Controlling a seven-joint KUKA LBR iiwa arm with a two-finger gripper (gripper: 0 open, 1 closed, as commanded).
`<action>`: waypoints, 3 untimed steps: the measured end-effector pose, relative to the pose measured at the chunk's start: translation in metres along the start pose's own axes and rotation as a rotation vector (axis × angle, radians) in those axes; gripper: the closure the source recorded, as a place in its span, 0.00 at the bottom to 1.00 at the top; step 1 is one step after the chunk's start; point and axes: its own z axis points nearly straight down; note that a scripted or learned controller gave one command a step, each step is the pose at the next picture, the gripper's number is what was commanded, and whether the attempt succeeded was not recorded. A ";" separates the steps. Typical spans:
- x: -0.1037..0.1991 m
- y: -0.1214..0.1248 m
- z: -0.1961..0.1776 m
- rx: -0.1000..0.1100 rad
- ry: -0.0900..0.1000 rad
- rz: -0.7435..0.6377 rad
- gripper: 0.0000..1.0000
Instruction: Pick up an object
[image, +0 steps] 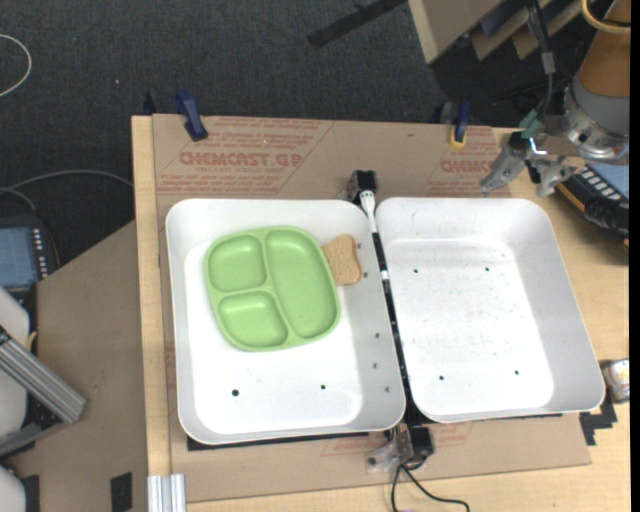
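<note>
A green three-compartment plate (272, 288) lies in the left white bin (265, 415), toward its far side. A small tan slice, like toast or a cracker (344, 259), rests against the plate's right rim, close to the wall between the bins. My gripper (520, 172) hangs over the bench beyond the far right corner of the right bin (480, 335), well away from both objects. Its fingers are spread apart, and nothing is between them.
Both bins sit on a brown board (250, 155), held by a blue clamp (190, 112) at far left and another clamp (460, 126) at far right. A black bracket with a cable (364, 187) sits at the far end of the seam between the bins.
</note>
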 end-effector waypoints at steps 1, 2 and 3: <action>0.056 -0.056 -0.151 -0.019 -0.001 -0.006 0.00; 0.029 -0.128 -0.258 -0.016 -0.004 0.004 0.00; 0.052 -0.184 -0.284 -0.009 -0.001 -0.002 0.00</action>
